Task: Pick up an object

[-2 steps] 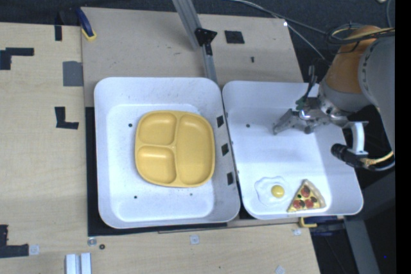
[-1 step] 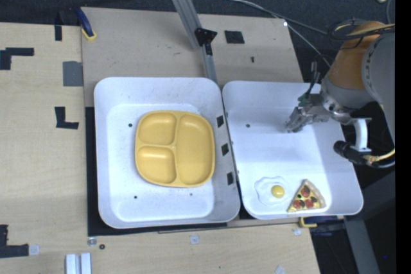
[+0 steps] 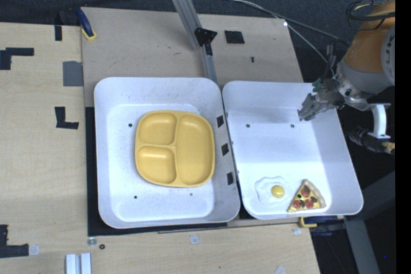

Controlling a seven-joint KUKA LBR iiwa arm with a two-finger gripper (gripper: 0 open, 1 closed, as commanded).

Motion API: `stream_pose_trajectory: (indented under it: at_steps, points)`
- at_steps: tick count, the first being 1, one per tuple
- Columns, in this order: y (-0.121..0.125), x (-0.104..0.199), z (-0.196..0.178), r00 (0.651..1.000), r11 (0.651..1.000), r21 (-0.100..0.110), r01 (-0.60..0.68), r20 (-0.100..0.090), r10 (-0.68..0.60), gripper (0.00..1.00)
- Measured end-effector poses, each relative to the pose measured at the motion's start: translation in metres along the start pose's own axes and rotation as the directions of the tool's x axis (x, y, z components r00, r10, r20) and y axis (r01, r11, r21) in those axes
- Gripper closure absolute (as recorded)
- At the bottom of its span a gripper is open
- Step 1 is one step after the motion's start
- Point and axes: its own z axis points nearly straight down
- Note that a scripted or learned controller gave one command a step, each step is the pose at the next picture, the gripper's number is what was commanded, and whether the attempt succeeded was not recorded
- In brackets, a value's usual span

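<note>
A toy fried egg (image 3: 272, 190) and a toy pizza slice (image 3: 307, 196) lie side by side at the near edge of the right bin (image 3: 276, 138). A yellow divided plate (image 3: 174, 148) sits in the middle of the left bin (image 3: 115, 138). My gripper (image 3: 308, 108) hangs over the far right corner of the right bin, well away from the egg and the pizza slice, with nothing seen between its fingers. It is too small and dark to tell how the fingers stand.
A slanted metal pole (image 3: 186, 6) runs from the top of the view down to the gap between the bins. Cables lie across the dark floor behind the bench. The arm's grey and orange wrist (image 3: 369, 54) stands at the right edge.
</note>
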Motion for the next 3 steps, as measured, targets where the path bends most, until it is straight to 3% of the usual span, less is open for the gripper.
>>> stream_pose_trajectory:
  at_steps: [2, 3]
  points:
    - [0.017, -0.004, -0.103, 1.0, 1.0, -0.003, 0.002, 0.001, -0.002, 1.0]
    - [0.026, 0.052, -0.104, 1.0, 1.0, 0.003, 0.005, -0.001, -0.005, 1.0]
